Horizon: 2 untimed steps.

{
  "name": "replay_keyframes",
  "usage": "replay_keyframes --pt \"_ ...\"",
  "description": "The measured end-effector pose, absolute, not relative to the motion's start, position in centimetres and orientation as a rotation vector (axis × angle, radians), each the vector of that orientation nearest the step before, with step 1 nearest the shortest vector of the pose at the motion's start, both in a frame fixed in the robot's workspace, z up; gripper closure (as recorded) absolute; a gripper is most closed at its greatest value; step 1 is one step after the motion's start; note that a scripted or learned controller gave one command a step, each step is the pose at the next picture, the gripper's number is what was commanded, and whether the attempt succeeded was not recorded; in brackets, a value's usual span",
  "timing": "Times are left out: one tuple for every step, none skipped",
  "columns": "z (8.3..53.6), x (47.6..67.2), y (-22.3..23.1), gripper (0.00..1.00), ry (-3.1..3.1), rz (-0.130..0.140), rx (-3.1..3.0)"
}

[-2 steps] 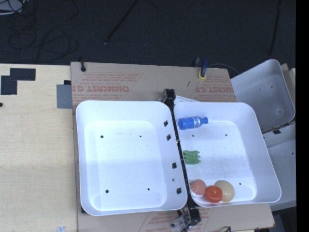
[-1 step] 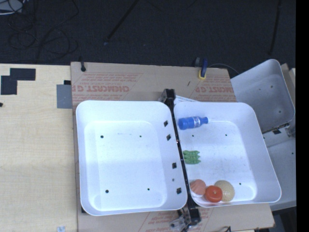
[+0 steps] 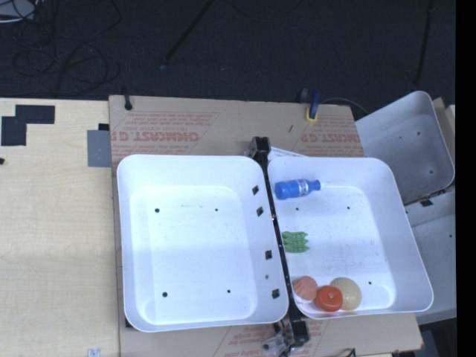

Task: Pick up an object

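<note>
The right bin (image 3: 387, 222) holds a blue bottle (image 3: 296, 189) lying on its side near the far left corner. A small green object (image 3: 294, 242) lies by the bin's left wall at mid depth. At the near left corner sit a pink round piece (image 3: 304, 287), a red round piece (image 3: 329, 298) and a tan round piece (image 3: 346, 291), close together and touching.
The left bin (image 3: 193, 244) stands beside the right one, joined by a black divider strip (image 3: 271, 229). Both rest on a cardboard sheet (image 3: 193, 129). A grey-white panel (image 3: 409, 143) stands at the far right. A blue and yellow clip (image 3: 313, 104) sits on the cardboard's far edge.
</note>
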<state>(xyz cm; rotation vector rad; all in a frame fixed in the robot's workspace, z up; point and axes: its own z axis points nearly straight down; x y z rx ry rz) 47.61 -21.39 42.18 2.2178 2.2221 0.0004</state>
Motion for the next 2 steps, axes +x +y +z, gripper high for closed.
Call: replay_keyframes --pt "39.64 47.6 -21.32 1.0 2.223 -0.004 2.224" --pt "39.81 47.6 -21.34 1.0 2.222 -0.002 2.223"
